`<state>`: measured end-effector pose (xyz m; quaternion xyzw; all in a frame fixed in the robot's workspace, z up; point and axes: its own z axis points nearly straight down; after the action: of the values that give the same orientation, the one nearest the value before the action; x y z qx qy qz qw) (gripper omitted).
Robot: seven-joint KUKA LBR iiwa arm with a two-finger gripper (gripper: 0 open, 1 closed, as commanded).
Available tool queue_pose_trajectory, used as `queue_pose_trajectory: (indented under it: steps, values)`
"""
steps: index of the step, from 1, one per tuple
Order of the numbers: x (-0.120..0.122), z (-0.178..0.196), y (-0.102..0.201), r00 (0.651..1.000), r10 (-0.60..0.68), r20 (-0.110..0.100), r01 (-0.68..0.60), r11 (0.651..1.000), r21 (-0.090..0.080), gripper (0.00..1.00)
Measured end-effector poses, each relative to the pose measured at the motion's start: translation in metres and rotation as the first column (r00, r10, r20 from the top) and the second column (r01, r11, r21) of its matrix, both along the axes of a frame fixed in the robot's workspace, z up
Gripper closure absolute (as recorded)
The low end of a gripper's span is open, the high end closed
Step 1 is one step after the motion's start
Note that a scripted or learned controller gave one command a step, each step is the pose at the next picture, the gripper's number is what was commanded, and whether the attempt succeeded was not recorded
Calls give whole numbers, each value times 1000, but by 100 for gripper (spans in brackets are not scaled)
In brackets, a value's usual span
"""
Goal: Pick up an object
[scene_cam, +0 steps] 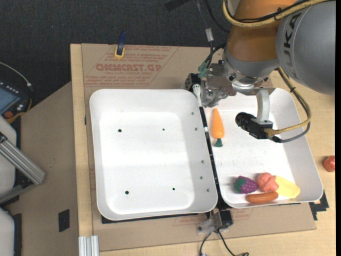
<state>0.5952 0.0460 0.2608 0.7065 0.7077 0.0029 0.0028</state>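
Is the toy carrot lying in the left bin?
No. The toy carrot lies in the right bin, close to its left edge, just below the gripper; the left bin holds no toys.

Two white bins (pixel 106 143); one carrot (pixel 217 124), grapes (pixel 245 184), sausage (pixel 261 198).

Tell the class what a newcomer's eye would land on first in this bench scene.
The big grey arm with its orange band fills the upper right, hanging over the right bin. Below its wrist an orange toy carrot lies near that bin's left wall. A bright cluster of toy foods sits at the right bin's near edge, while the left bin shows plain white.
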Motion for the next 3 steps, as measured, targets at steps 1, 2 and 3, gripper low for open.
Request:
queue_pose_trajectory:
  steps: [1, 2, 3]
  values:
    - [-21, 1, 37, 1000, 0, -12, 0, 1000, 1, 100]
    - [-49, 12, 69, 1000, 1, -12, -1, 1000, 1, 100]
    - [-71, -81, 3, 1000, -7, -18, 7, 1000, -1, 100]
